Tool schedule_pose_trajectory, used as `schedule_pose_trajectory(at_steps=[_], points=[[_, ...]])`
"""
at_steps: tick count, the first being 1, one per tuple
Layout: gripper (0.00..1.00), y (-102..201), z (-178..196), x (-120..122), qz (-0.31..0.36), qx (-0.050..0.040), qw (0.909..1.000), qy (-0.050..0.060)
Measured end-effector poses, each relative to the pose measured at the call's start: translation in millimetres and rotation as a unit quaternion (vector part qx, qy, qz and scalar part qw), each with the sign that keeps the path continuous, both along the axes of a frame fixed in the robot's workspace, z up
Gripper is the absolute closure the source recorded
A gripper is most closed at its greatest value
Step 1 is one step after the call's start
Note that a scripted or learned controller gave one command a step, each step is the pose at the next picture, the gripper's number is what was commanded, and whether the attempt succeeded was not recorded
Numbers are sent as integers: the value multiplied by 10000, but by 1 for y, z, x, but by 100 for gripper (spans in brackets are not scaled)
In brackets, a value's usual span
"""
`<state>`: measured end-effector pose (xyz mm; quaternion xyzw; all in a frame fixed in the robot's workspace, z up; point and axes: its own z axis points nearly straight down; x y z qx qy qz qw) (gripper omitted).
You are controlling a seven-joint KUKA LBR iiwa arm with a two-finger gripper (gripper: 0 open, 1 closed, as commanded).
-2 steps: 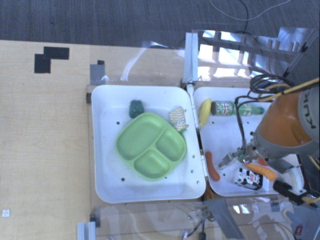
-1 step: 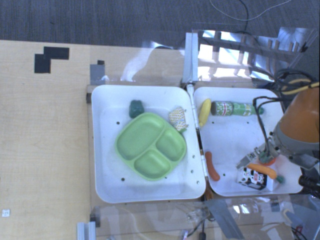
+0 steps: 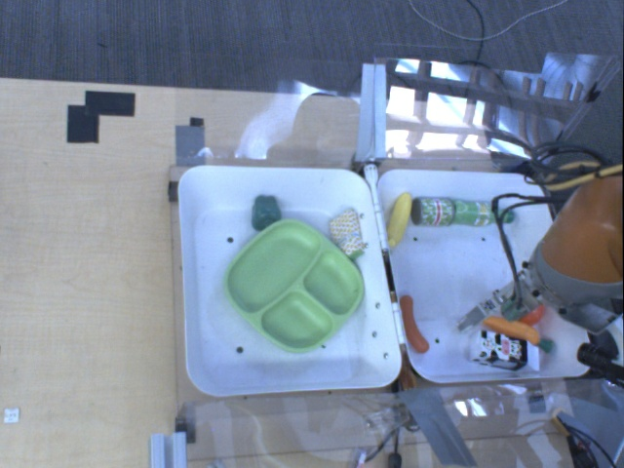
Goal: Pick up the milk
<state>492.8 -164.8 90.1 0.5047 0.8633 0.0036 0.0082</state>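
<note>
Small black-and-white cardboard milk carton (image 3: 504, 349) lies in right white bin (image 3: 444, 261), front corner, w/ orange carrot (image 3: 513, 329) touching; gripper (image 3: 507, 310) just above, grip state unclear; carton prob. light, crushable; grab across flat sides.

The pincer (image 3: 490, 312) sits low in the right bin (image 3: 444, 364), hemmed in on its near side: the milk (image 3: 502, 351) lies just below it, with a carrot (image 3: 514, 329) across the carton's top edge, touching it. To the pincer's left the bin floor is open as far as a sausage (image 3: 413, 324) by the dividing wall. Above it the floor is bare up to a bottle (image 3: 458, 212) lying along the far wall, with a banana (image 3: 398, 218) beside that. A black cable (image 3: 507, 242) loops over this room. Beyond the wall, a green tray (image 3: 295, 285) takes up most of the left bin (image 3: 210, 359).
</note>
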Motion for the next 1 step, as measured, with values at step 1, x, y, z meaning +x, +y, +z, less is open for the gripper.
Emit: schedule_pose_trajectory(at_steps=[1], points=[[0,62,17,38,371,5,9993,57]])
